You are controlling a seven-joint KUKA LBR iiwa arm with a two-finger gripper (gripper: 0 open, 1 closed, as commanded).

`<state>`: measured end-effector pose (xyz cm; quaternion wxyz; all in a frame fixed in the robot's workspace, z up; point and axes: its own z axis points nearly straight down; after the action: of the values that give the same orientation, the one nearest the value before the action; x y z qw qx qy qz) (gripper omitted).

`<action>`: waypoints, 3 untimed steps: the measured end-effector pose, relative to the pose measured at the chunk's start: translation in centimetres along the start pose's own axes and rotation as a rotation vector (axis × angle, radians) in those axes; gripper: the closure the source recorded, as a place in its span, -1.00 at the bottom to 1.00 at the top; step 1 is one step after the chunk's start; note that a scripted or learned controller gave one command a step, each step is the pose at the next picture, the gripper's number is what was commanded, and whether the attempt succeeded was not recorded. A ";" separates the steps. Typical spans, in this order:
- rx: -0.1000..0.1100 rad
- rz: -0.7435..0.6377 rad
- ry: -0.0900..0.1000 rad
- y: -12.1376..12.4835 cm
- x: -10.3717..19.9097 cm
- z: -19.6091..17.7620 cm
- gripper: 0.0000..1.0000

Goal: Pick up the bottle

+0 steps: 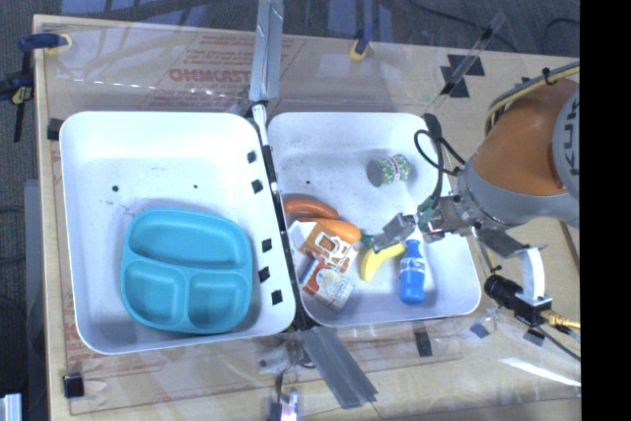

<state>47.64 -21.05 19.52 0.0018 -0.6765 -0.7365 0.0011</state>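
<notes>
The tool (402, 228) is down inside the right bin (340, 138), hovering just above the bottle's cap end, and whether it is released or clenched I cannot tell from this angle; nothing shows as gripped. Behind it, further from the bottle toward the bin's outer wall, comes the grey arm (513, 197) with its orange band (523, 148), a black cable looping over the rim there.

Now the bottle (412, 273) itself: blue, white cap, lying flat on the bin floor near the front wall, cap pointing up toward the tool. It looks free, resting on the bin floor.

Take everything else from the bottle. Just beside it, on the side toward the other bin, lies a yellow banana (380, 259), and it is too close to call whether the two touch. Past the banana sits an orange and white snack packet (330, 263), with a small clear cup (335, 291) at its lower corner. Beyond the packet, up from the bottle and across, an orange carrot-like piece (311, 208) lies along the bin's divider wall. Straight up the bin from the bottle, well apart, a small can (389, 170) lies on its side with a green label.

Far across from the bottle, in the left bin (89, 153), a blue divided tray (187, 269) lies flat. Both bins rest on the desk (128, 64).
</notes>
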 end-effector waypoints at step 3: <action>-0.003 0.055 -0.001 0.0 -0.1 0.4 -1.00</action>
<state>47.69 -21.14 19.15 0.0003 -0.6965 -0.7176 0.0002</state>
